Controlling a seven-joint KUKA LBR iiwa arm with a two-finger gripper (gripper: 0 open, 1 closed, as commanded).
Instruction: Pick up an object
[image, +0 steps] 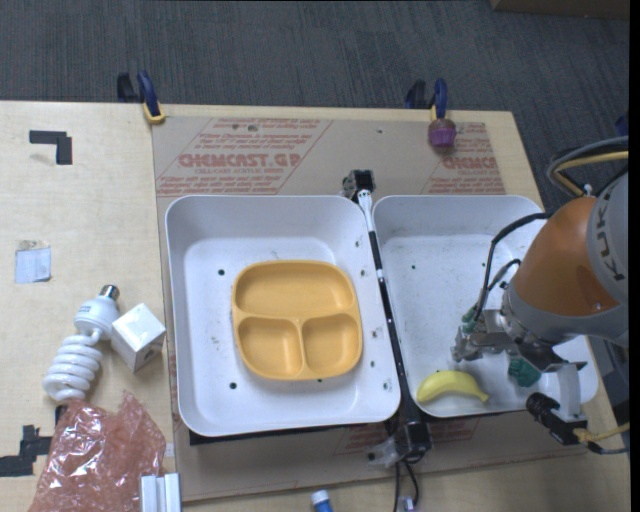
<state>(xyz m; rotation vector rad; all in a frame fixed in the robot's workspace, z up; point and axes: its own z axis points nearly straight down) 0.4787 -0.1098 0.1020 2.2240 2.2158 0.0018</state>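
A yellow banana (452, 387) lies near the front edge of the right bin (430, 260). My gripper (468, 342) hangs low in that bin, just above and slightly right of the banana, and nothing is visibly held in it. A small teal object (522, 373) lies to the gripper's right, partly hidden under the wrist. The arm's orange band (560, 265) covers the bin's right side.
The left bin (200, 330) holds a yellow divided plate (297, 318). Outside the bins on the left lie a spiral light bulb (80, 352), a white cube (138, 336) and crumpled pink plastic (95, 455). A purple item (442, 132) sits at the back.
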